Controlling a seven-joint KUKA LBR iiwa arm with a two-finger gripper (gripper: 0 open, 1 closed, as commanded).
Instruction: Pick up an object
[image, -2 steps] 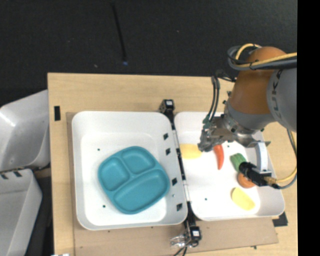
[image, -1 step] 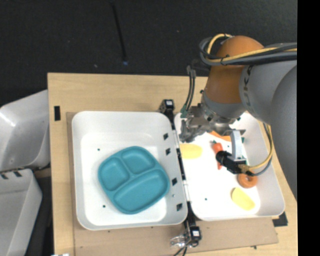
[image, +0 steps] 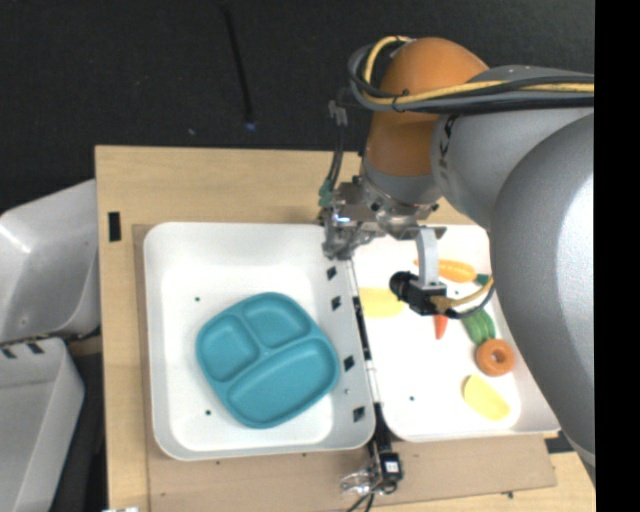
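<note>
My hand (image: 342, 236) is parked over the top end of the wall where the two bins meet, and honestly I can't tell if it's open or closed. The left bin (image: 170, 262) on the surface (image: 120, 180) has a blue plate (image: 265, 358) with three sections lying flat in it. The right bin (image: 420, 405) has the small stuff: a yellow slice (image: 380, 303) by its left wall, an orange piece (image: 457, 270) up top, a little carrot (image: 438, 325), a green piece (image: 480, 325) just beside it, an orange ring (image: 494, 357) and a yellow lemon (image: 486, 398) lower down.
</note>
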